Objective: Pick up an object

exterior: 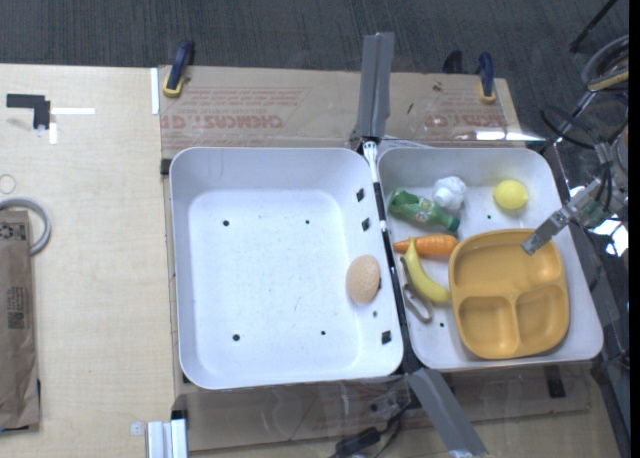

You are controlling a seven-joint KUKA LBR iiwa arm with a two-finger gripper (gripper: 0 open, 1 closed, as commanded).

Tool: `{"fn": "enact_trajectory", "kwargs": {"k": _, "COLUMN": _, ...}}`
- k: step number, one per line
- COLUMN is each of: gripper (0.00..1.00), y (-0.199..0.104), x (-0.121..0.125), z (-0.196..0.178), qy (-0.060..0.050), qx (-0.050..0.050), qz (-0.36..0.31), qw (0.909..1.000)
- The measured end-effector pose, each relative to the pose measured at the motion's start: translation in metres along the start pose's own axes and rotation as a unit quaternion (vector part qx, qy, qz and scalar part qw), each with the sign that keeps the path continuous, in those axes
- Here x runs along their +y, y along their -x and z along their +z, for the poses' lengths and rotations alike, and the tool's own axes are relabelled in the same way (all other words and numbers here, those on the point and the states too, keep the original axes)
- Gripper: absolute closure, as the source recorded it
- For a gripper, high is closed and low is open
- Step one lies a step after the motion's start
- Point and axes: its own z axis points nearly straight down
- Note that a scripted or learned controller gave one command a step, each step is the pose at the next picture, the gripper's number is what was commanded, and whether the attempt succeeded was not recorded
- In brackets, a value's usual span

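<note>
Objects lay mostly in the right bin [590,331]: yellow tray [508,294], banana [422,278], carrot [430,245], lemon [510,194]. I saw the gripper [540,237] over the tray's rim; jaw state I couldn't determine.

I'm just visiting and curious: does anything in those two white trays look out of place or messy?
Mildly. One tan egg-shaped item sits alone in the left bin, against its right wall, while the rest crowds the right bin. There the yellow divided plate lies askew, and the banana touches the carrot. Nothing looks spilled or broken.
</note>
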Motion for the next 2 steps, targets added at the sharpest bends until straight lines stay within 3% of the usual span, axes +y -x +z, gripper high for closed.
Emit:
{"fn": "enact_trajectory", "kwargs": {"k": 1, "gripper": 0.00, "y": 0.018, "x": 0.029, "z": 0.082, "qy": 0.008, "qx": -0.008, "qz": -0.104, "qw": 0.9945}}
{"fn": "enact_trajectory", "kwargs": {"k": 2, "gripper": 0.00, "y": 0.048, "x": 0.075, "z": 0.025, "qy": 0.001, "qx": -0.002, "qz": -0.150, "qw": 0.9888}}
